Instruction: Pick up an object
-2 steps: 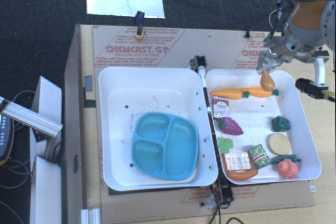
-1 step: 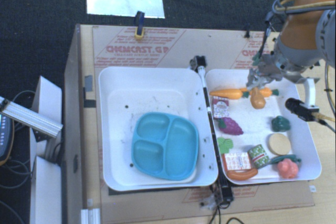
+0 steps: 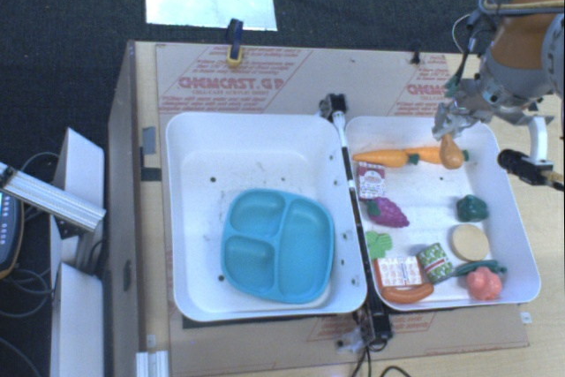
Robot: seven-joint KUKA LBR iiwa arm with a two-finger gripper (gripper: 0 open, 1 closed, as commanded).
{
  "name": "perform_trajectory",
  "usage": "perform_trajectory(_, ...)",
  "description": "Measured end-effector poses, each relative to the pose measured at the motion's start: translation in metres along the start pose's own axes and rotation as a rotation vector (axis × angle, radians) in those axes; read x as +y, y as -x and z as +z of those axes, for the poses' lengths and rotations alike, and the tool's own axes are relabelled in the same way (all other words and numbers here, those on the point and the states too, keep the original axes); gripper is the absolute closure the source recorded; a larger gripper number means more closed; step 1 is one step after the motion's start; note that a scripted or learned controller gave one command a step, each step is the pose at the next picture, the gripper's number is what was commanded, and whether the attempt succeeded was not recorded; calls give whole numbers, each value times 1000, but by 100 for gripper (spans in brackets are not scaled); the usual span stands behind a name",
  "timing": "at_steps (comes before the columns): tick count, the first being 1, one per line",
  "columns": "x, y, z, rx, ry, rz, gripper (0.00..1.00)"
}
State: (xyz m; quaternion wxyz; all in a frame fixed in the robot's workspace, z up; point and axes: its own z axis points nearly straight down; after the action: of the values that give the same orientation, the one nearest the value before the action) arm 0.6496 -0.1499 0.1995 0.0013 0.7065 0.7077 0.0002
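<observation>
The arm [image 3: 521, 31] comes in from the three o'clock side of the view, its orange band sitting above a grey wrist, and the gripper [image 3: 448, 126] hangs over the twelve o'clock end of the right bin [image 3: 516, 229]. A small tan, pear-shaped object [image 3: 451, 153] shows directly below the fingertips, touching them or very close to it. Whether the jaws are clamped on it or merely resting above it cannot be told from this slant, nor how wide they stand.

Just at nine o'clock from that tan piece lies an orange carrot [image 3: 388, 158], stretched along the bin's far edge. Toward six o'clock from the carrot sits a small red and white carton [image 3: 372, 182], then a purple bunch of grapes [image 3: 388, 211], then a green leafy piece [image 3: 378, 244]. At the bin's three o'clock side is a dark green broccoli-like item [image 3: 471, 207], with a round tan cookie [image 3: 469, 242] just at six o'clock from it. Along the near edge lie a red and white box [image 3: 399, 270], an orange sausage shape [image 3: 406, 294], a small green can [image 3: 434, 261] and a pink fruit [image 3: 485, 282].

The left bin [image 3: 203, 146] holds a blue divided tray [image 3: 278, 245], resting toward its five o'clock corner, well apart from the gripper.
</observation>
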Motion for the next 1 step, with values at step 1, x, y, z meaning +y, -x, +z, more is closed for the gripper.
perform_trajectory(1, -22, -55, -29, 2, 1, -3, 100)
